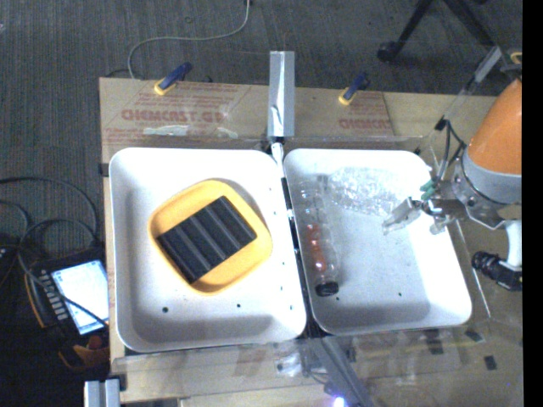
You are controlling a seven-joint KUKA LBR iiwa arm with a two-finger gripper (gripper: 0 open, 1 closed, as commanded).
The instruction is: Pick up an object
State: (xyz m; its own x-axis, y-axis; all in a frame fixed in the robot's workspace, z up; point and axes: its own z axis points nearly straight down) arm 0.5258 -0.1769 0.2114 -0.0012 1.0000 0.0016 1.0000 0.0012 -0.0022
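Gripper (405, 214) hovers at the right bin's (441, 303) right side — how far open, I cannot tell — holding nothing visible. Clear bottle (318, 240) lies along that bin's left wall — likely the nearest target.

Yellow dish (211, 235) flat in left bin; clear bottle (316, 237) lying in right

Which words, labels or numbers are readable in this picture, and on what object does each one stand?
"CHEMCAST": red print on the board behind the left bin, repeated, partly blurred.
Red print on the board behind the right bin: too blurred to read.
Screen of the device on the floor: too small to read.
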